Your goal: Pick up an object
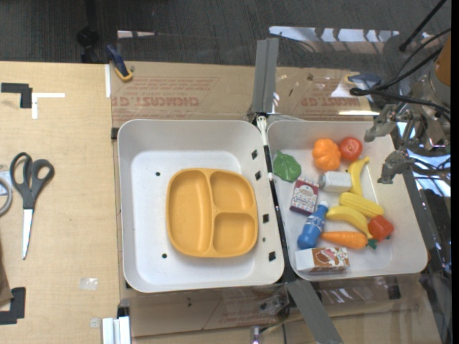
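Nearest, a carton (323, 259) lies in the right bin (412, 260); the tool (387, 153) hovers at its far edge, 2 fingers spread, holding nothing.

Arm: entered from the right edge, in the upper right part of the view, mostly cut off by the frame.
Orange band (446, 69): a sliver showed at the far right edge, above the wrist hardware.
Wrist: grey metal parts and black cables clustered near the right edge, with the cables arching up and to the left.
Gripper (388, 146): hung over the upper right corner of the right bin, two grey fingers (379, 127) pointing left and down, set apart from each other, nothing between them.
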`<action>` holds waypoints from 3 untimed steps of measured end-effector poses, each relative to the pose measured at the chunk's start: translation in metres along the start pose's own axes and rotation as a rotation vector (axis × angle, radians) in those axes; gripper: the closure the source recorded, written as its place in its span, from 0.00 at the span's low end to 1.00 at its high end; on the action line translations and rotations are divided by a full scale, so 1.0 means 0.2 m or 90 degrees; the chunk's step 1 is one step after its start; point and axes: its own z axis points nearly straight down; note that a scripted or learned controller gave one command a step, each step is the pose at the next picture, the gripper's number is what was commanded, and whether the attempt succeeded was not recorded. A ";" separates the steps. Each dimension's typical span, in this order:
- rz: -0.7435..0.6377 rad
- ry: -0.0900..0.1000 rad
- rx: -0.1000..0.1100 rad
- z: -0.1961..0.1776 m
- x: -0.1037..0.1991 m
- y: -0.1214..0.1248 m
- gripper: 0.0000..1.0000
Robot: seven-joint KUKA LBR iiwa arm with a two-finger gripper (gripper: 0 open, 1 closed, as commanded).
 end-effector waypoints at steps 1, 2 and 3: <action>-0.083 0.000 0.000 0.48 0.10 -0.07 0.00; -0.035 -0.015 0.004 0.86 0.02 -0.08 0.00; -0.007 -0.019 0.002 0.89 -0.01 -0.13 0.00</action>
